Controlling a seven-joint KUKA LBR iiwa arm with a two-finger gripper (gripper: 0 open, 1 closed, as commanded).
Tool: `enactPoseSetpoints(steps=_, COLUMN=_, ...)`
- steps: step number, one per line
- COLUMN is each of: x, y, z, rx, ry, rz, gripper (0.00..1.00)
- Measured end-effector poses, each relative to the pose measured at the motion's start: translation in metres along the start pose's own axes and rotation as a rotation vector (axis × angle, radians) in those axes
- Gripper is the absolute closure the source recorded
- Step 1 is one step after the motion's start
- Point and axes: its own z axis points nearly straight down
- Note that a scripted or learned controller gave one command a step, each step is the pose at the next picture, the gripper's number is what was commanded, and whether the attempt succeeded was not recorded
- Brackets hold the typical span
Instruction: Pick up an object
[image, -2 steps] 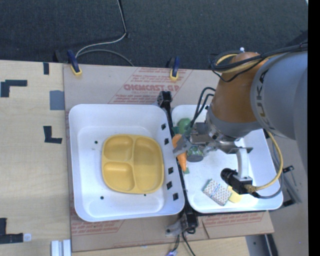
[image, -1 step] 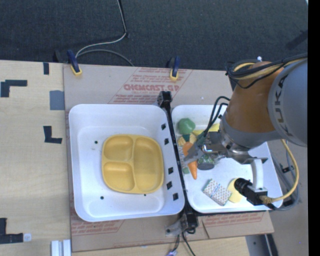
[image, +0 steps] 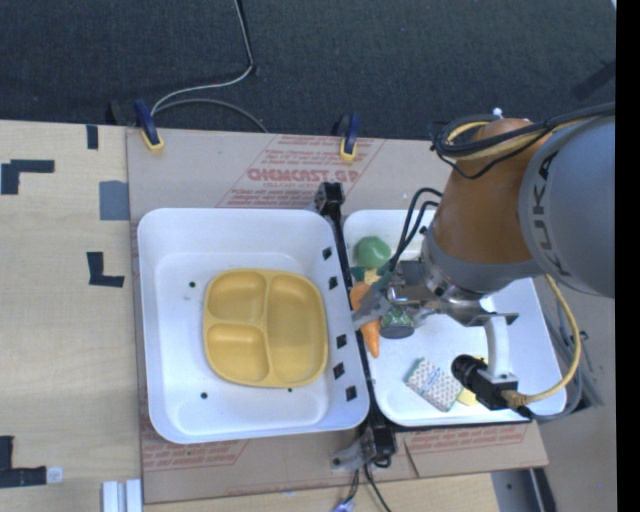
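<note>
Gripper (image: 383, 308) is sitting low over the right bin (image: 527, 300), close to its left wall. Can't tell if it's spread or pressed together, since the wrist is blocking the view. Orange piece (image: 371, 340) is lying right at the gripper, just below-left of it, along the bin wall; whether they're touching is unclear. Green object (image: 372, 250) is sitting just above the gripper, near the bin's far left corner. Patterned packet (image: 431, 385) is lying below and slightly right of the gripper, near the front wall. Yellow divided plate (image: 266, 327) is resting in the left bin (image: 165, 300), well off to the gripper's left.
</note>
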Motion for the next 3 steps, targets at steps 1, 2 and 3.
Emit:
enactPoseSetpoints(steps=1, x=-0.004, y=0.036, z=0.001, rx=0.001, ry=-0.001, rz=0.0, gripper=1.0)
enactPoseSetpoints(steps=2, x=0.015, y=0.0, z=0.001, rx=0.001, ry=-0.001, rz=0.001, gripper=1.0)
enactPoseSetpoints(steps=3, x=0.041, y=0.0, z=0.005, rx=0.002, ry=-0.001, rz=0.001, gripper=1.0)
